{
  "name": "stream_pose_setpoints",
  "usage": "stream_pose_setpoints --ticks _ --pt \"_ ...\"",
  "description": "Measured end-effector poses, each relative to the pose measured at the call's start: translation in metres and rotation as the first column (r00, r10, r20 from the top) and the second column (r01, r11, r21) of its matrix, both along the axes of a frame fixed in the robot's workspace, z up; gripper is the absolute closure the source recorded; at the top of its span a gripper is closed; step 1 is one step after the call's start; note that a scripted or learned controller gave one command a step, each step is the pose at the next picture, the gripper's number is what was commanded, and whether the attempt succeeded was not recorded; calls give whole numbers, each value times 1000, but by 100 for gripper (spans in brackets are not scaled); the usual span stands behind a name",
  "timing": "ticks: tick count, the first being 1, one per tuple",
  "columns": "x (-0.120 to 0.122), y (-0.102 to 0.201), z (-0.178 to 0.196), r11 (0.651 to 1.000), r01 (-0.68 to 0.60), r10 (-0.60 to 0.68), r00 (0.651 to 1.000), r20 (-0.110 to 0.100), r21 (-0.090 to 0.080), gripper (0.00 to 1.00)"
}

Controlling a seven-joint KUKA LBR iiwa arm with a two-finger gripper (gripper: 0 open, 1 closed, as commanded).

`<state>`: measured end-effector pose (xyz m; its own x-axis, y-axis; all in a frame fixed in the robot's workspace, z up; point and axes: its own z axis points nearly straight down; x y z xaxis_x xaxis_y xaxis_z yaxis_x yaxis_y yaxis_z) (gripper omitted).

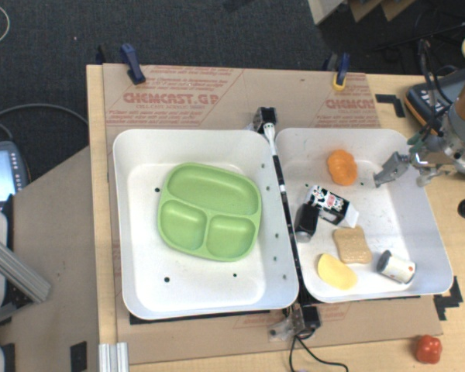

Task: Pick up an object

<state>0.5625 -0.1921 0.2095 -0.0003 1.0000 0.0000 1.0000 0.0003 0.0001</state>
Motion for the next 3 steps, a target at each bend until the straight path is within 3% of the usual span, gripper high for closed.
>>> stream_pose_setpoints --ticks 1,2,3 --pt "90 35 -122 1000 -6 6 1000 -1 2 0" --pt "90 31 -103 1000 -2 2 1000 6 -3 100" --pt "92 95 -119 1000 -2 2 1000 -4 -7 100"
